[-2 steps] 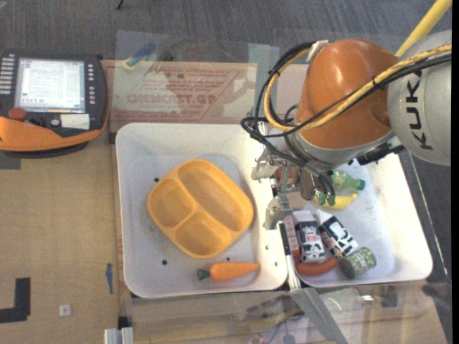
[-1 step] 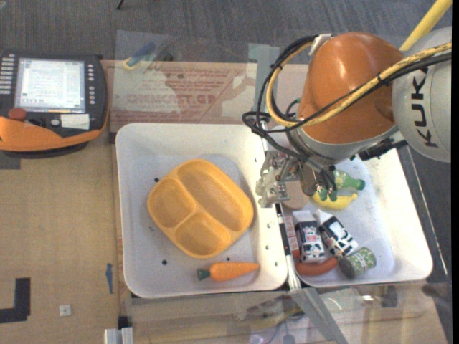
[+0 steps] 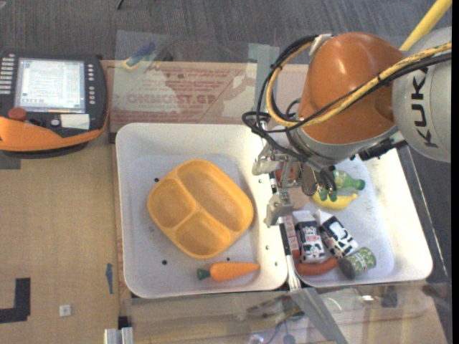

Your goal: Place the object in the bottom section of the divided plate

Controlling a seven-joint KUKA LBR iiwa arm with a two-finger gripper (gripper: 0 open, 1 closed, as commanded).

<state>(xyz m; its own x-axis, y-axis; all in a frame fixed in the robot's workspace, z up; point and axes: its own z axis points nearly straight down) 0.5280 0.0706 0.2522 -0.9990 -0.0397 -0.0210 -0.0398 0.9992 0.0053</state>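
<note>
arm: grey casing with black "ku" lettering on it, just right of the big glossy orange dome above the wrist. black cables loop off the dome's left side, and a yellow hose runs from its upper right across the dome. under the dome sits a dark ring, then the gripper in bare metal, with small brackets and wiring.
</note>
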